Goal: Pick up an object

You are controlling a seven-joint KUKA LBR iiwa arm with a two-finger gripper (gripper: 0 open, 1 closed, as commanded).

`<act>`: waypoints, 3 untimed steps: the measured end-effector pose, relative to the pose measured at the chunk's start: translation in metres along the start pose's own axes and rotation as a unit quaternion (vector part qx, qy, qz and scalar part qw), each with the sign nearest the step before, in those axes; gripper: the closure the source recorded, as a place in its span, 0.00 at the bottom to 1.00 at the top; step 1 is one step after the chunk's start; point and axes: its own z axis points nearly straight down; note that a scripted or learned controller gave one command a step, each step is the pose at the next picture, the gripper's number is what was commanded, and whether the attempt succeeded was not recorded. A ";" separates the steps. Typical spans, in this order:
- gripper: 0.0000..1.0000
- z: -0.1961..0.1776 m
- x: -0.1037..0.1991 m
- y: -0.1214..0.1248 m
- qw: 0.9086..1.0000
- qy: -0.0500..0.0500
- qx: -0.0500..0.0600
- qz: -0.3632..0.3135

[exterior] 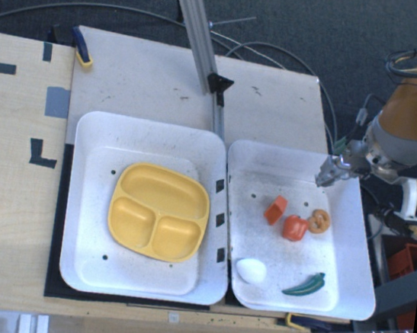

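Note:
The right bin [270, 163] holds several small objects: a red block [275, 210], a red tomato-like piece [294, 228], a brown pretzel-like ring [319, 220], a white egg [251, 269] and a green pepper [304, 285]. My gripper [330, 174] hangs over the right bin's far right corner, above and right of the red block, with nothing seen between its fingers. The grey arm with its orange band [412, 98] comes in from the right.
The left bin [97, 138] carries a yellow divided plate [159, 212]. A grey metal post [200, 34] slants across the bench behind the bins. Cables lie on the dark floor at the back. A blue and yellow clamp [81, 47] sits at the back left.

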 end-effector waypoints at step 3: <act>1.00 -0.077 0.058 0.004 1.000 0.001 0.002 -0.002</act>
